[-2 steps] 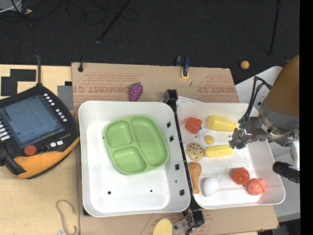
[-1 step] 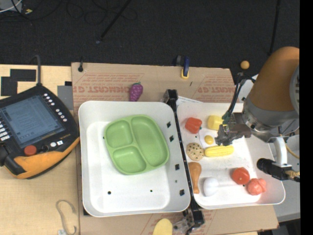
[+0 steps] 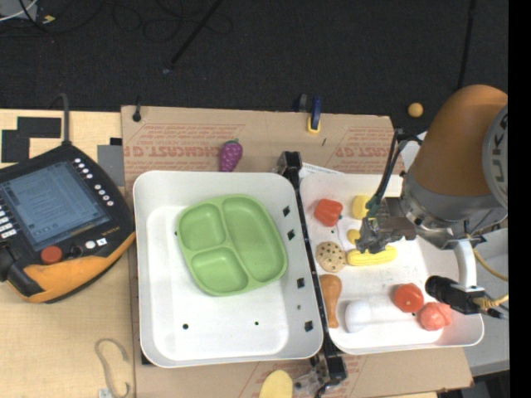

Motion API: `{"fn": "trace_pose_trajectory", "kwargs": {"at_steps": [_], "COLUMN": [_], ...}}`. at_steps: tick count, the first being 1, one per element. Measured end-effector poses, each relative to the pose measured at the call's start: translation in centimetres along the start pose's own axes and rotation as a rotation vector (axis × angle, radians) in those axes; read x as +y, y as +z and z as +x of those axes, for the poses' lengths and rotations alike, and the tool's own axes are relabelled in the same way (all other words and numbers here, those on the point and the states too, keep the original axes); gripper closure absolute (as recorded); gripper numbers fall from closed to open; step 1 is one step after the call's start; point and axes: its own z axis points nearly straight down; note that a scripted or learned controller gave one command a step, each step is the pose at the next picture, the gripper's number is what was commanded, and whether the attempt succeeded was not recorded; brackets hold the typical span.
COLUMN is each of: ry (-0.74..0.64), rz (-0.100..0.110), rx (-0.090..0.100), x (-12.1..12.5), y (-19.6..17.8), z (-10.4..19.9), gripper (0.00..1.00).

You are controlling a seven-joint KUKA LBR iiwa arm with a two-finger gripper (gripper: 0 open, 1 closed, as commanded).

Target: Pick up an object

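Right now gripper (image 3: 371, 240) sits low in right bin (image 3: 448, 338) at centre-right of frame, over yellow banana (image 3: 375, 257), jaw state unreadable.

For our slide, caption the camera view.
End effector poised over a yellow banana among toy foods in the right bin.

Upside-down "CHEMCREST" lettering on cardboard (image 3: 174, 135)

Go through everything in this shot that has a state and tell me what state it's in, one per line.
gripper: low in the right bin, over the yellow toy; grip unclear
yellow toy: lying flat on the bin floor
green divided plate: upright in the left bin, nothing in its compartments
cookie: lying flat
tablet pendant: screen lit
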Motion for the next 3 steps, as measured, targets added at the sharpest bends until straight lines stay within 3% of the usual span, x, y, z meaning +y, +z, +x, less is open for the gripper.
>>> {"fn": "trace_pose_trajectory", "kwargs": {"at_steps": [2,3], "ry": [0.002,0.002], "rz": [0.000,0.000], "rx": [-0.002,-0.001], "x": [0.9,-0.3], "y": [0.8,0.3], "z": [-0.9,-0.3], "gripper": [1.00,1.00]}}
